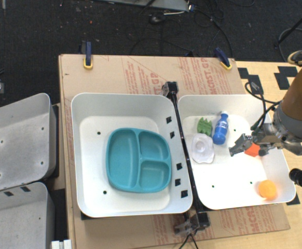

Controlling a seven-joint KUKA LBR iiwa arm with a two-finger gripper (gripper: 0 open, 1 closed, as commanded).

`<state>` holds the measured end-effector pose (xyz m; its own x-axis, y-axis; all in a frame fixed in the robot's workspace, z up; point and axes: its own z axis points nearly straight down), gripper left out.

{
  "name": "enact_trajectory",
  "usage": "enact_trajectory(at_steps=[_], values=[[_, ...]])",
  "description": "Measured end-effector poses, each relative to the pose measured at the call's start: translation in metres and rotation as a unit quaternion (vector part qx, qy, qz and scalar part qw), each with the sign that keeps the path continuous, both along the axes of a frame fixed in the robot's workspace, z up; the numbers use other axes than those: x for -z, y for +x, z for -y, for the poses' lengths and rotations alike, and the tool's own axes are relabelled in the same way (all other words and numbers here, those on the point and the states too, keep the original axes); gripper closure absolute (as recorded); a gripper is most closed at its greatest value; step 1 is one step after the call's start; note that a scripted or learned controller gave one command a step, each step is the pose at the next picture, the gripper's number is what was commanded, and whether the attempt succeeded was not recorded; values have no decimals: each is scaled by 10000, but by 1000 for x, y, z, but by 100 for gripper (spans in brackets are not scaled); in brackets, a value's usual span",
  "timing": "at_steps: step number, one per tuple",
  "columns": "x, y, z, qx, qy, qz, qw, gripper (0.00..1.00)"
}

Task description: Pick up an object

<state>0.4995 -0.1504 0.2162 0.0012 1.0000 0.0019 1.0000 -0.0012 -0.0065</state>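
Objects in right bin [283, 162], five counted: one blue bottle [220, 128], one green piece [205, 125], one clear lid-like piece [202, 147], one orange ball [268, 189], one red-orange item [252, 150]. Left bin [83, 139]: one teal divided plate [138, 160]. Gripper [243, 145] low over right bin, right of bottle, red-orange item touching or just beside its dark fingers; held or not, cannot tell. Finger opening likewise unclear. Ball well apart, near bin's front corner.

Orange-red object [252, 150] half hidden behind gripper [240, 146] — finger state unclear.
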Motion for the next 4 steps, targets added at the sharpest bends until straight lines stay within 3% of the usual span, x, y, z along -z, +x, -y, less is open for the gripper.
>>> enact_trajectory(at_steps=[2,3,4], values=[[117,-3,14,9,-2,5,10000,0],[104,-2,13,14,-7,29,10000,100],[50,8,18,-17,-15,46,10000,100]])
